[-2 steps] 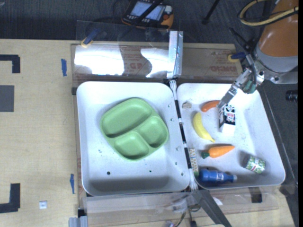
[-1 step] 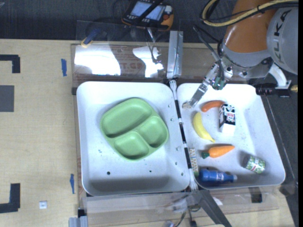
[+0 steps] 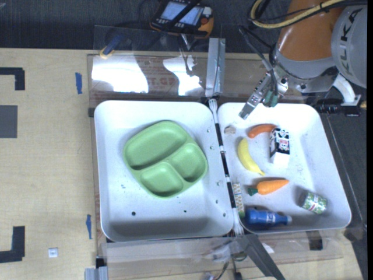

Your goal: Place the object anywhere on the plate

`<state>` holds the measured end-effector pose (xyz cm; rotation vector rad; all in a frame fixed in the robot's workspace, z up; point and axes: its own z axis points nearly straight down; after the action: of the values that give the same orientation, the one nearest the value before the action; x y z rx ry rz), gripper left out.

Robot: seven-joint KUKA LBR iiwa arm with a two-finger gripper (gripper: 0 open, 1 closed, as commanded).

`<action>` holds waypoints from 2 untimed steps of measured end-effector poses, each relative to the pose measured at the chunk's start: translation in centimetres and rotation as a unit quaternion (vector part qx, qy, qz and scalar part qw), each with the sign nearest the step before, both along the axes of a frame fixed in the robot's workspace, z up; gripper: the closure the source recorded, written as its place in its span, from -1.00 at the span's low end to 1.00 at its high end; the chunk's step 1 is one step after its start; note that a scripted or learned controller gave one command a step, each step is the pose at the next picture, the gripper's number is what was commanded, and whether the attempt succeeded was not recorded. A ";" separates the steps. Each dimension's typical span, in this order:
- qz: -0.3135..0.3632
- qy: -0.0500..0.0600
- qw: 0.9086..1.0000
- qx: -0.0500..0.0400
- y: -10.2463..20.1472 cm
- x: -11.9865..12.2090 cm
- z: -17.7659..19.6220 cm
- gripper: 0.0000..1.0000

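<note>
Green three-compartment plate lies in the left white bin, roughly centred, tilted so its large compartment faces far-left; nothing rests on it.

Right white bin holds the loose items. A yellow banana lies just right of the divider between the bins. An orange sausage-shaped item sits far of it, touching or nearly touching a small black-and-white carton on its right. An orange carrot lies near the bin's middle, leafy end to the left. A green-labelled can lies on its side near the right wall. A blue bottle lies along the near wall.

Arm enters from the far right, grey body with orange band visible. The hand hangs over the far edge of the right bin, above the sausage-shaped item and apart from it. Nothing visible between the fingers; cannot tell whether they are apart or together at this angle.

All candidate objects are in the right bin. The table left of the bins is light wood with black markers.
</note>
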<state>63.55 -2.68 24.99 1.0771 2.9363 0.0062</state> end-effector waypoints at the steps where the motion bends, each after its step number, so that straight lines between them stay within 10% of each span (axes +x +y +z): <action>1: 0.059 0.005 0.998 0.000 9.4 -5.4 10.6 1.00; 2: -0.040 0.006 0.999 0.001 12.2 -0.6 3.5 1.00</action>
<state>62.99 9.47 28.50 1.1985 2.9027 0.0015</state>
